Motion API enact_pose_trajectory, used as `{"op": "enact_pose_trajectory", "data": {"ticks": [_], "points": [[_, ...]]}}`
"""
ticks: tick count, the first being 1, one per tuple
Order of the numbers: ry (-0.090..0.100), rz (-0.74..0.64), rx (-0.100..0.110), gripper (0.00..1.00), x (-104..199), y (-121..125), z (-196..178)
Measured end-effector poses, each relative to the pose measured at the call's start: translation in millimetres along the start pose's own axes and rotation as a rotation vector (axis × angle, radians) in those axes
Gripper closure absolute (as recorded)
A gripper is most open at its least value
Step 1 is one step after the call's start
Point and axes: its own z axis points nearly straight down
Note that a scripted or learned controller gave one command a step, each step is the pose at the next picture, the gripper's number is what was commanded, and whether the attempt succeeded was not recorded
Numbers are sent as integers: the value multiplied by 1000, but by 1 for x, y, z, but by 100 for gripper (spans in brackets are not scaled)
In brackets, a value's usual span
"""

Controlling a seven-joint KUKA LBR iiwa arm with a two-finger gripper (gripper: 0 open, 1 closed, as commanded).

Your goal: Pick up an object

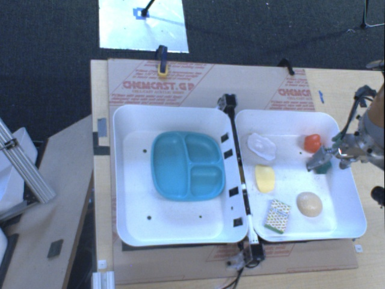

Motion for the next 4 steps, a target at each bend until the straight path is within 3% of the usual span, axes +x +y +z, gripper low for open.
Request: {"op": "enact_pose_trajectory", "data": {"ticks": [2,3,4], "points": [[1,1,2,0,10,-3,106],[-1,1,-3,100,9,-2,93],[-3,-2,-7,100,7,1,29]]}}
